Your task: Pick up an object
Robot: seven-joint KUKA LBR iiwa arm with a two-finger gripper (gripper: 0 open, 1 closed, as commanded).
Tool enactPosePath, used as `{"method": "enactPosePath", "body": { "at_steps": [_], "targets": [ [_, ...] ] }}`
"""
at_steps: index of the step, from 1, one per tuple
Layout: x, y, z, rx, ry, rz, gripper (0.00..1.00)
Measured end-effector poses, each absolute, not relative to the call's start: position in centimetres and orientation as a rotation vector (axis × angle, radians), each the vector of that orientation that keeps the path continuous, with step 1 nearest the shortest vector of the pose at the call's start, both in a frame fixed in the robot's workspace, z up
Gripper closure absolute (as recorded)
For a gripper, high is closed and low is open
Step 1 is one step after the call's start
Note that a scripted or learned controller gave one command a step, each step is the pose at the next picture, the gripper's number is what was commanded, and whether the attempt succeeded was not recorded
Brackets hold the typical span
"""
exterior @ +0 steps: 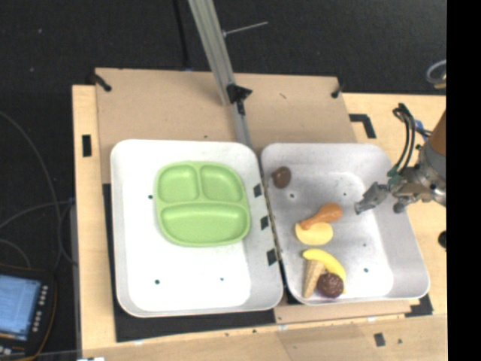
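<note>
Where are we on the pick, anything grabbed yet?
Nothing looks picked yet. The tool sits over the right bin, with nothing seen in it. The orange piece, yellow piece, banana and brown ball all lie in the bin. Grasp and lift remain.

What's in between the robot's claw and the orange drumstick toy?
Nothing. In the camera view, only bare white floor of the right bin separates the gripper from the orange drumstick, which lies just to its left.
</note>
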State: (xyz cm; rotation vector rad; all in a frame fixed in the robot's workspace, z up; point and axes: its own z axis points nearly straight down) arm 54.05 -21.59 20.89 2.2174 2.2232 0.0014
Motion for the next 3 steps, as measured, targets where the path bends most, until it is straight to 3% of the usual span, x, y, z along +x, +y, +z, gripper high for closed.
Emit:
{"method": "enactPosePath", "body": {
  "at_steps": [1,3],
  "targets": [
    [54.1,-21.6,20.9,2.218,2.223,0.002,0.00],
    [53.3,-21.5,12.3,2.223,2.221,-0.004,0.00]
  ]
}}
